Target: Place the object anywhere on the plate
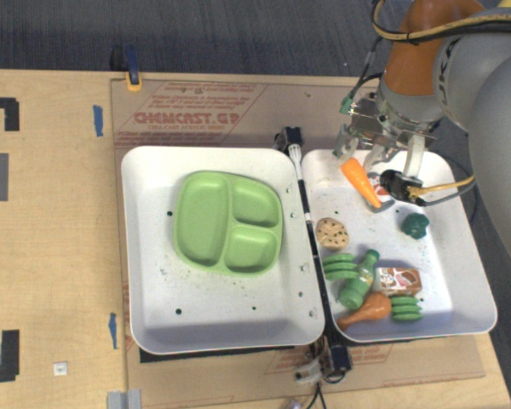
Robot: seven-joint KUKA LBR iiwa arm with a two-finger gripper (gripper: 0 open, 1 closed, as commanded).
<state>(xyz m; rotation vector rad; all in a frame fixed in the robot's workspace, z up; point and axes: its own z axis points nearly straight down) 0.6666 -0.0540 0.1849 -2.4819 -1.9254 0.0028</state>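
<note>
Orange carrot (360, 182) sits in right bin (460, 254) near its upper left, directly under gripper (376, 156). Its upper end lies between the two fingers (349, 143), which straddle it with a visible gap, spread apart, not clamped; whether they touch it is unclear. Carrot long axis runs diagonal, upper left to lower right, thick end upper left, narrow end lower right by a small red-white item (381, 186).

Counts: two white bins, one green plate (229, 221) with three compartments in left bin (153, 305), one carrot, one cookie (331, 232), one dark green piece (416, 224), one green bottle (358, 283), one drumstick (365, 310), one red carton (399, 279).
</note>
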